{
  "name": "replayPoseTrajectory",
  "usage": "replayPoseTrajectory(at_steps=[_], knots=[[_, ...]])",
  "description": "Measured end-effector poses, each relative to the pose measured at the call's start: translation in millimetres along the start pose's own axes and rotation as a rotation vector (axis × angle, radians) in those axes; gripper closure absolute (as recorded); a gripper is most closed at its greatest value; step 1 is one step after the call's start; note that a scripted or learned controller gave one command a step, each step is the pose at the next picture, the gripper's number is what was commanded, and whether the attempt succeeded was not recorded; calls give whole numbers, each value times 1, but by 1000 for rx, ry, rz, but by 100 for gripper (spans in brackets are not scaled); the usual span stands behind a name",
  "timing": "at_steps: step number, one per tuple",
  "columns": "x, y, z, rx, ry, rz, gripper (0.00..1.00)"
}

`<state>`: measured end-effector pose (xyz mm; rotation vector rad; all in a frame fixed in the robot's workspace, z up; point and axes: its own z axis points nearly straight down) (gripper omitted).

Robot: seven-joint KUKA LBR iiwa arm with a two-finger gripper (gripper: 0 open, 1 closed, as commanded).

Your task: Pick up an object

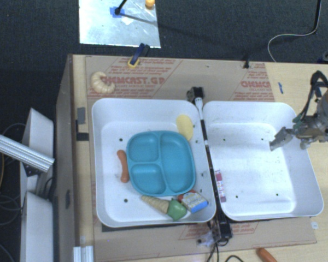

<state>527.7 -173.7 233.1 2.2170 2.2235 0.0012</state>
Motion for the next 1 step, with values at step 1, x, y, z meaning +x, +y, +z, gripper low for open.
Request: replayPoseTrajectory(at_steps=[1], knots=[[107, 14, 49, 1, 1, -1, 0]])
